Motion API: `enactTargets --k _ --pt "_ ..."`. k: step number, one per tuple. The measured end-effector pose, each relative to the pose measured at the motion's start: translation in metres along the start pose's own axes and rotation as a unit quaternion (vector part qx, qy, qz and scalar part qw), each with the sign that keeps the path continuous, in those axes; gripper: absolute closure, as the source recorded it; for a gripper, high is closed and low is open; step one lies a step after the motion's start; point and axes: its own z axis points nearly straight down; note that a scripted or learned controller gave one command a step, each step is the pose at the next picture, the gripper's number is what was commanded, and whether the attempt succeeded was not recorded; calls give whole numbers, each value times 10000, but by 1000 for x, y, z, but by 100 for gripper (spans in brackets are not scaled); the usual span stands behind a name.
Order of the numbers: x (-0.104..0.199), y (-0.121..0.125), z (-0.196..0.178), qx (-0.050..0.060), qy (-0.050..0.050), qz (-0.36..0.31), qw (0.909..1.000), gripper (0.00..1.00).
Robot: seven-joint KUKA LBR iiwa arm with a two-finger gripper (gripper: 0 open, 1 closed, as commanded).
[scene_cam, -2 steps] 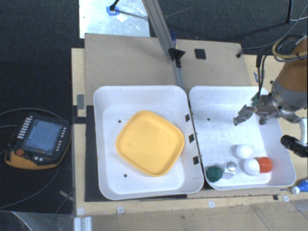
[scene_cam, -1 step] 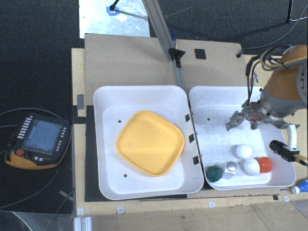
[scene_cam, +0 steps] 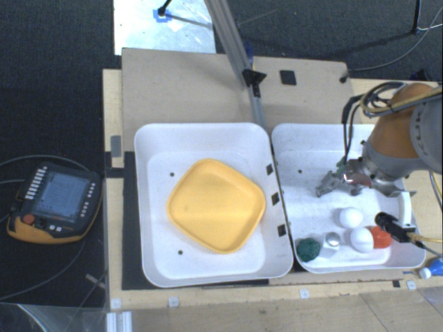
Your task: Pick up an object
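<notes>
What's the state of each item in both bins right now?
yellow plate: flat in the left bin, alone
two white balls: loose in the right bin
green object: at that bin's front edge
red object: beside one white ball
pincer: above the right bin floor, nothing visibly gripped

Probably a robotics lab, teach pendant (scene_cam: 52, 203) on dark carpet, white bins (scene_cam: 208, 140), loose cables (scene_cam: 387, 43)

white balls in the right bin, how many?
2. One white ball sits mid-bin, just below the gripper. The other white ball lies nearer the front wall, touching the orange-red object. The arm covers the bin's right side, so more may be hidden.
</notes>
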Motion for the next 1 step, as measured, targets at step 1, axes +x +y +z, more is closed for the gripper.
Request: enactTargets --k 1 --pt "0 1 -13 -26 -4 1 10000 100"
